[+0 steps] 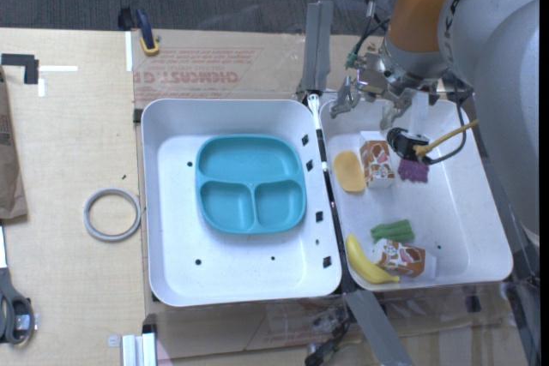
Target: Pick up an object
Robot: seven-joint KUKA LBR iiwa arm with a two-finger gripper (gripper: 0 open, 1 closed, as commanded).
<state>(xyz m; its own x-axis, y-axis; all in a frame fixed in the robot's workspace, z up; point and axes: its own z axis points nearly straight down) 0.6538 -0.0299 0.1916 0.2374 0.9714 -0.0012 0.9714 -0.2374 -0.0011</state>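
My gripper hangs over the back edge of the right bin, open, with nothing between its fingers. Just in front of it lie a small brown-and-white carton, a pale yellow oval piece and a purple item. Toward the bin's front are a green item, a banana and a second brown-and-white carton. A black-and-yellow cable loops off the wrist above the purple item.
The left bin holds a teal divided plate. On the bench to the left lie a ring of tape and scissors. A blue clamp sits at the back. The grey arm fills the upper right.
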